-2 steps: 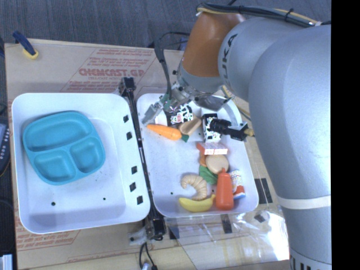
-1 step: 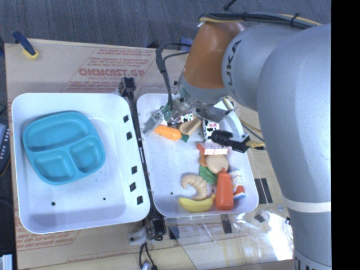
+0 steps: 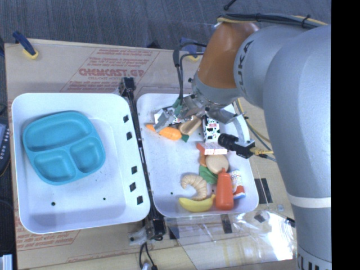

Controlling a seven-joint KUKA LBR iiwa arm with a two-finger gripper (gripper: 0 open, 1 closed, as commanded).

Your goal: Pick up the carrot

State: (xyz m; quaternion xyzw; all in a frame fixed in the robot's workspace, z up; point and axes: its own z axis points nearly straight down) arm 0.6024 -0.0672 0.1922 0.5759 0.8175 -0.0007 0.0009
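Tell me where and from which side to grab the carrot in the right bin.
Grip the carrot across its thick orange middle, coming straight down from above. It lies flat, roughly left to right, near the right bin's upper left, so its long sides seem easiest to pinch. The end effector sits just behind it, with other toys close on its right.

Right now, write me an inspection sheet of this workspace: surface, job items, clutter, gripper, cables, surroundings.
Surface: two white bins side by side, left bin and right bin, on a cardboard sheet.
Job's things: carrot lies in the right bin's upper part, by the gripper.
Clutter: blue divided tray in the left bin; croissant, banana, red bottle and other toy foods in the right bin.
Gripper: gripper low over the carrot; finger state unclear.
Cables: black cables run along the arm.
Surroundings: blue clamp at the cardboard's upper left corner; dark floor beyond.
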